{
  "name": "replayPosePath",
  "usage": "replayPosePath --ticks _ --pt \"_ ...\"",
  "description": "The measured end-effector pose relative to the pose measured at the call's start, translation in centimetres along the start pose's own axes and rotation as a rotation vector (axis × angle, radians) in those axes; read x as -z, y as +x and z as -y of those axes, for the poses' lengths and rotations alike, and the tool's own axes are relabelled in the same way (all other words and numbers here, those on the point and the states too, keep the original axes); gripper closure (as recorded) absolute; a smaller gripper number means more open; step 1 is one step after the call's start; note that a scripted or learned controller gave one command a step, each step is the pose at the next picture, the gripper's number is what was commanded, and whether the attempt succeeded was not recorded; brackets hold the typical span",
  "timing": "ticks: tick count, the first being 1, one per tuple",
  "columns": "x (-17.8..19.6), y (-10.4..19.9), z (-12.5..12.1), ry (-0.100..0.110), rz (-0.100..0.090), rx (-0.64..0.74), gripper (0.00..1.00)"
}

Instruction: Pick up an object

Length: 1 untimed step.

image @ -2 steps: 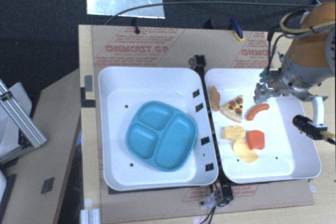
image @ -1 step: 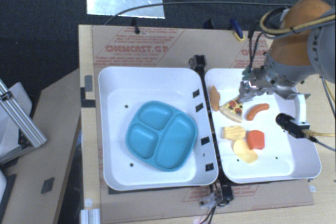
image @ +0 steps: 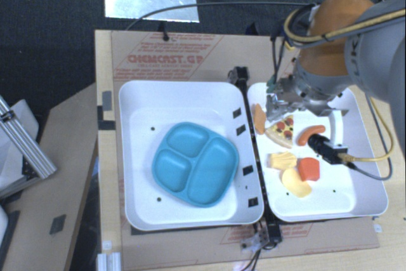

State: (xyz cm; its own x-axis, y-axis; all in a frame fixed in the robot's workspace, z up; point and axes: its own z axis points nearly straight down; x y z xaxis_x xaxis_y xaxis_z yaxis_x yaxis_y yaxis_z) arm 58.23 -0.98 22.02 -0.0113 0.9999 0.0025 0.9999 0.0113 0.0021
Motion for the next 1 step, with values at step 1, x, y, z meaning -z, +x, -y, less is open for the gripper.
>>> replayPosePath --ticks 1 --pt "0.90 4.98 0.11 0.000 0.000 -0.001 1.00"
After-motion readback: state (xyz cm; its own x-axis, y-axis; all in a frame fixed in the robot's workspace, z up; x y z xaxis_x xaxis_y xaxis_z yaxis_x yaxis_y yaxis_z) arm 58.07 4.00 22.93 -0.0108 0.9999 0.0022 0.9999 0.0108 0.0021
